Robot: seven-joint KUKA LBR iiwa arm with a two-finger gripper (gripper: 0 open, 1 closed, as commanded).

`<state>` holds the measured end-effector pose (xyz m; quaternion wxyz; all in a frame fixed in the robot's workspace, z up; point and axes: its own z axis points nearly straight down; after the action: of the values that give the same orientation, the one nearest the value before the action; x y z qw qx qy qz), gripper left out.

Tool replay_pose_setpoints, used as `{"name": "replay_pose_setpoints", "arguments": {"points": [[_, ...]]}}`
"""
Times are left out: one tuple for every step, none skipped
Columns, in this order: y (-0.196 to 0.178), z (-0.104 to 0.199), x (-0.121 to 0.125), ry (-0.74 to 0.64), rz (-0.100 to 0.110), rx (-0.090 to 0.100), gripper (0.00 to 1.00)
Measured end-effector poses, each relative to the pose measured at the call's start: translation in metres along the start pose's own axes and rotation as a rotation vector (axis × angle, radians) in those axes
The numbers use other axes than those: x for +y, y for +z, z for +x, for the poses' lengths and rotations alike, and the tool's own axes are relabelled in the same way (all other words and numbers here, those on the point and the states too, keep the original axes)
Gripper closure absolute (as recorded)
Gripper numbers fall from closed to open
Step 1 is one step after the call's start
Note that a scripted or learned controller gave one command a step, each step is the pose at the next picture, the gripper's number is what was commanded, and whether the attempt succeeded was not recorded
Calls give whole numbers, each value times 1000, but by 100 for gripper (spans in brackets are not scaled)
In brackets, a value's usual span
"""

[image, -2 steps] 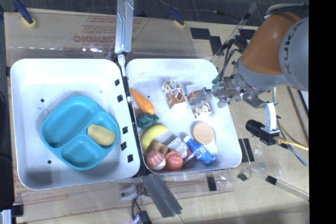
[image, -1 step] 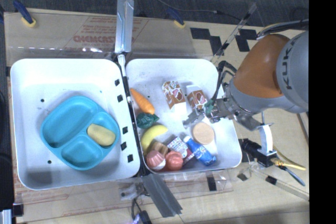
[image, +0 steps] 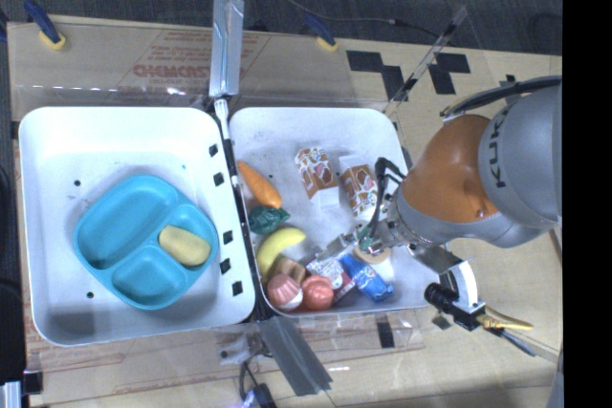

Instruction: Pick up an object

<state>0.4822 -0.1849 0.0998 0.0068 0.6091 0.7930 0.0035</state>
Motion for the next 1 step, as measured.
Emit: {"name": "replay_pose_setpoints", "arguments": {"points": [[-12, -1, 3, -6, -6, -3, 100]]}}
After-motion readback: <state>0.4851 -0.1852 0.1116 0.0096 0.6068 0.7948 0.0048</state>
